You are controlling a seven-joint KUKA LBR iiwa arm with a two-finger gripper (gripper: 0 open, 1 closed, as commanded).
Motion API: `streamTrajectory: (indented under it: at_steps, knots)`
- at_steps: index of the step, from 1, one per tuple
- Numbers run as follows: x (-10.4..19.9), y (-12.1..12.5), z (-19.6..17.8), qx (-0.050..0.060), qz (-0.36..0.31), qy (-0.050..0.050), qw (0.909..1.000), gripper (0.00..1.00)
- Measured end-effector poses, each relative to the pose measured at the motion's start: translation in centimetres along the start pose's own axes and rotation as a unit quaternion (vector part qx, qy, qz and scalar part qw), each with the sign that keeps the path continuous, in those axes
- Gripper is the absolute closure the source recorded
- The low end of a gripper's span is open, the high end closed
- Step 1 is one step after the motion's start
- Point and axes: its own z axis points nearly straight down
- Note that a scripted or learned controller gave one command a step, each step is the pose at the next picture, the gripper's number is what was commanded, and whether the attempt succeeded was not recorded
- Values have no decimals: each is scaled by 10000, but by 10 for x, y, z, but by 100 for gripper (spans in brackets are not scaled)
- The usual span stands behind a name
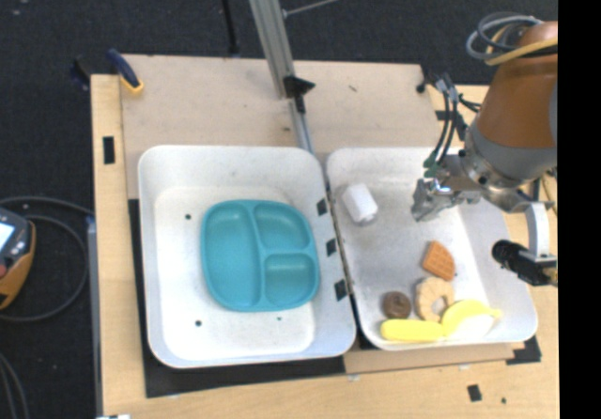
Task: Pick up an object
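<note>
Overhead, the grey arm [512, 116] with its orange band is reaching in from three o'clock and hanging over the right bin [376, 163]. Its fingers [429, 200] are pointing down above the bin's upper middle; whether they are spread or closed I cannot tell, and nothing is showing between them.

Several objects are lying in the right bin. A white cylinder [359, 202] is resting at about ten o'clock in that bin, near the divide between the two bins and to the nine o'clock side of the fingers. An orange wedge-shaped piece [439, 260] is sitting near the bin's centre, at about six o'clock from the fingers and apart from them. Just below it, a pale round cookie-like item [434, 296] is lying, with a small brown round piece [396, 303] just beside it at nine o'clock. A yellow banana-like object [437, 325] is stretching along the bin's six o'clock edge, touching or nearly touching the pale round item.

The left bin [169, 173] is holding a teal divided plate [259, 253] at its centre. Both bins are sitting on the tan counter [207, 102], where a metal post [268, 18] is standing at twelve o'clock.
</note>
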Motion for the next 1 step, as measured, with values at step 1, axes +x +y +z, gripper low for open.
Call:
streamTrajectory:
  at_steps: [1]
  knots:
    - [53,18,-2,32,-22,15,10000,100]
